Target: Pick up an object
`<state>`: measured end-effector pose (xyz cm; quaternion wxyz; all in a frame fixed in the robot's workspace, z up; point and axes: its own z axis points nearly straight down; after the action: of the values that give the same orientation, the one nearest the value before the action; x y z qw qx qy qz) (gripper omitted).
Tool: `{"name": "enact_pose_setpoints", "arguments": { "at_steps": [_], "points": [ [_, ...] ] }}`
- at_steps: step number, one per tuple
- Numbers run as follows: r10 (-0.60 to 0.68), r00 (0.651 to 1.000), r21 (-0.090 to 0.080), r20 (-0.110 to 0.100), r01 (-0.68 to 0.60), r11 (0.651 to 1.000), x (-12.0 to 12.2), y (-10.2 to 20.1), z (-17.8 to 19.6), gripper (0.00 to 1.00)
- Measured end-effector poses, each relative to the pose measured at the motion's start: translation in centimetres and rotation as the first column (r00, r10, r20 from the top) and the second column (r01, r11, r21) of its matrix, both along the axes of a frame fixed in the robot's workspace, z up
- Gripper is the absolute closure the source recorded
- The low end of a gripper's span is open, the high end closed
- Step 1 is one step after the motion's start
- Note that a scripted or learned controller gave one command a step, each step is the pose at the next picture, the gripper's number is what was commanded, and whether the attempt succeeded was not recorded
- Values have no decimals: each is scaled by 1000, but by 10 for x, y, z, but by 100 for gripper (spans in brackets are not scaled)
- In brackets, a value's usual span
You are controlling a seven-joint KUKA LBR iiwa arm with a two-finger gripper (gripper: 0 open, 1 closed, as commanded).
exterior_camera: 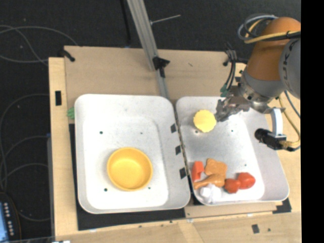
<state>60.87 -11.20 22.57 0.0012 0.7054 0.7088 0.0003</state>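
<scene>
Lying flat, round pale-yellow disc (204,121) beside fingers (221,113).

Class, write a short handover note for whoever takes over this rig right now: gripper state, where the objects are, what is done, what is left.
Gripper: low over the right bin, at the right edge of the yellow round piece; grasp not confirmed.
Right bin, near corner: orange carrot-like piece, tan piece, two red pieces, white piece, heaped together.
Left bin: yellow bowl.
Done: arm brought to the yellow piece.
Left: secure a grip and lift.
</scene>
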Motion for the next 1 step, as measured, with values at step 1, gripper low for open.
{"name": "enact_pose_setpoints", "arguments": {
  "at_steps": [1],
  "points": [
    [3, 1000, 3, 1, -3, 1000, 11, 48, 13, 100]
  ]
}}
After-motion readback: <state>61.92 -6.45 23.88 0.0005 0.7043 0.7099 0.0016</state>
